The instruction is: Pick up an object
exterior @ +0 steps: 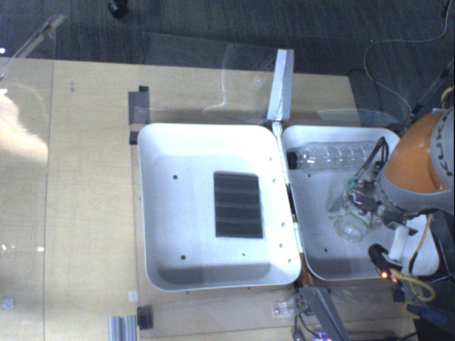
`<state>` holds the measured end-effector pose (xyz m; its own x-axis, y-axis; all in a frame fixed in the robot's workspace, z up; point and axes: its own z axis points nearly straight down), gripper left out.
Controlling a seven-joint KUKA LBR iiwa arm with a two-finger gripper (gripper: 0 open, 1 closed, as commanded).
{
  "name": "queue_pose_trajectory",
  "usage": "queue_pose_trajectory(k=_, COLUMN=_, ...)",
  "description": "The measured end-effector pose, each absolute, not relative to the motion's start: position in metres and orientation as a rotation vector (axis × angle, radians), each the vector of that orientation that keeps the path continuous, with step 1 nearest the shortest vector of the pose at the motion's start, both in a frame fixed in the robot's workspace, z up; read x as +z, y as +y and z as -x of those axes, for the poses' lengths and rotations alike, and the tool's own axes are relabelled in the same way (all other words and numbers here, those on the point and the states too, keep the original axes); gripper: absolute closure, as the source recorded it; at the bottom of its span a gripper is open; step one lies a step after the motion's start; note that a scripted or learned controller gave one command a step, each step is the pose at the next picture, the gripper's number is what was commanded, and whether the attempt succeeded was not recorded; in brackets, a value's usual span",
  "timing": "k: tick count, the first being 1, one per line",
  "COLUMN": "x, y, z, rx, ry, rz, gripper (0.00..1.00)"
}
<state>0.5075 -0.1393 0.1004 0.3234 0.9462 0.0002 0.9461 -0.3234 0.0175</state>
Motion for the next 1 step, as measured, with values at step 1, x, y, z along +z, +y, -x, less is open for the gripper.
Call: queue_pose_trajectory(k=1, x=0.1115, y=-0.1435, z=-0.5083, rx=0.017, ry=1.805, rz=-2.544, gripper=1.00)
